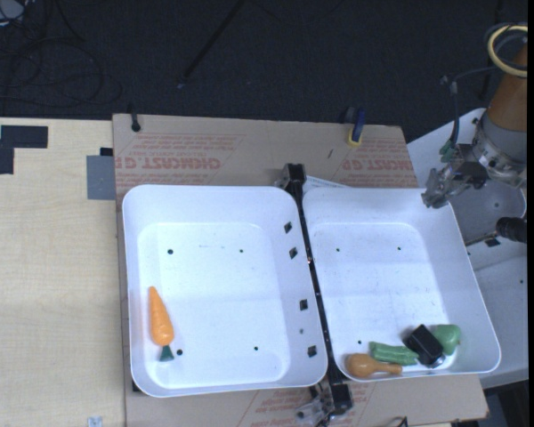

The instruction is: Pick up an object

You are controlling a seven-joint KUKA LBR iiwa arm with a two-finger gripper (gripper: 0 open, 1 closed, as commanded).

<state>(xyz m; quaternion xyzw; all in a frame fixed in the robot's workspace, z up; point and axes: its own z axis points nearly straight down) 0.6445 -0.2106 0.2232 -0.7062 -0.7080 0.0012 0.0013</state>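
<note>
- The gripper point(440, 188) hangs over the right bin's point(467, 265) far right rim — carrying nothing.
- Toy carrot point(160, 318) lies in the left bin point(129, 238); a black block point(424, 344) with green pieces sits well apart, near corner.
- Risk: crowded pieces — a grasp may slip.

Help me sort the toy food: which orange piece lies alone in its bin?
The carrot, at the left edge of the left bin. The other orange piece, a pear-shaped toy, lies in the right bin against a green pod.
</note>
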